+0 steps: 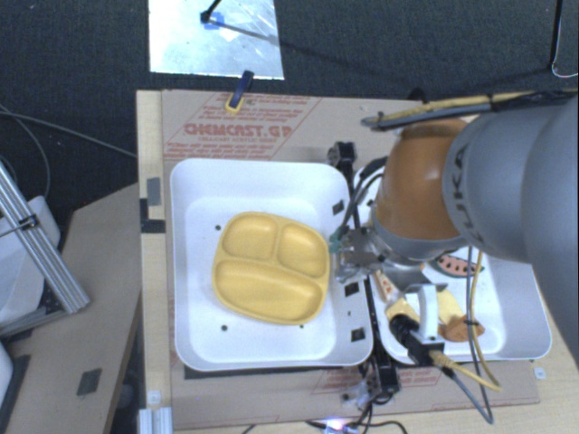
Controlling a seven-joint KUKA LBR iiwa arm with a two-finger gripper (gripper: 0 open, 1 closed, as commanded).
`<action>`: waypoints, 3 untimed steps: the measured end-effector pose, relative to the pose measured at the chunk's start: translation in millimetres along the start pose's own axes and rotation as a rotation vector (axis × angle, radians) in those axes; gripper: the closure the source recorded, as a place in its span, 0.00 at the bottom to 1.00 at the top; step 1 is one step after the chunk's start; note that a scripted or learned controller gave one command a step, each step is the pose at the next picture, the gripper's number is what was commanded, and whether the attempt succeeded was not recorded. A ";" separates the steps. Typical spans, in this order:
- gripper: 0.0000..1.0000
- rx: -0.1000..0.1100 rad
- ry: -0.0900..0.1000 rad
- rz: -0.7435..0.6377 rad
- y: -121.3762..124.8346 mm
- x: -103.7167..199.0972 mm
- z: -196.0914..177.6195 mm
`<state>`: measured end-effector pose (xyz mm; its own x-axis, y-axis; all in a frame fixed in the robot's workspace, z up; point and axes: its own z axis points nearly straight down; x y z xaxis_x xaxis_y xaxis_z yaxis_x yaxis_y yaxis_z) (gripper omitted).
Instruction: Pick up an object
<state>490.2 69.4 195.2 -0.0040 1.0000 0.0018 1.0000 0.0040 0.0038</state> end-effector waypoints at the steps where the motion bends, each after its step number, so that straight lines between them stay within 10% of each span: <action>1: 1.00 -0.002 0.001 -0.001 1.2 0.0 -10.5; 3: 1.00 -0.007 0.003 -0.004 3.6 0.1 -31.5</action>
<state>493.7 69.5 226.7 -0.0085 1.0000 0.0048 0.9999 0.0084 0.0105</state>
